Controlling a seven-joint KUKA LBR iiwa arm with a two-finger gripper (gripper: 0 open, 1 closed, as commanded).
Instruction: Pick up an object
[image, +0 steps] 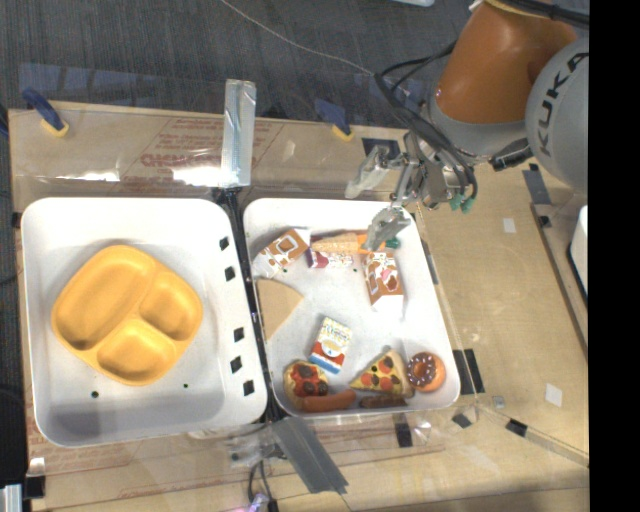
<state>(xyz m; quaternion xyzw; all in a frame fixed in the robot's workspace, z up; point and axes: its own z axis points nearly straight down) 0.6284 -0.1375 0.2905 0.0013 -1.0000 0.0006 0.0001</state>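
Note:
The right bin (440, 330) holds several toy foods. Among them are a brown and white packet (283, 248), a brown snack packet (383, 277), a fries box (331, 343), a pizza slice (380, 372), a small round pizza (305, 378), a red sausage (322, 402) and a chocolate donut (425, 371). My gripper (372, 208) hangs over the far edge of this bin, open, with nothing between its fingers. One fingertip (385, 227) sits just above the brown snack packet; the other (363, 178) is over the bin's back rim.
A yellow divided plate (128, 312) lies in the left bin (40, 230). A tan wedge (280, 300) and a tan slab (340, 242) lie in the right bin. A grey tape strip (239, 130) stands behind the divider. Cables (400, 85) trail from the wrist.

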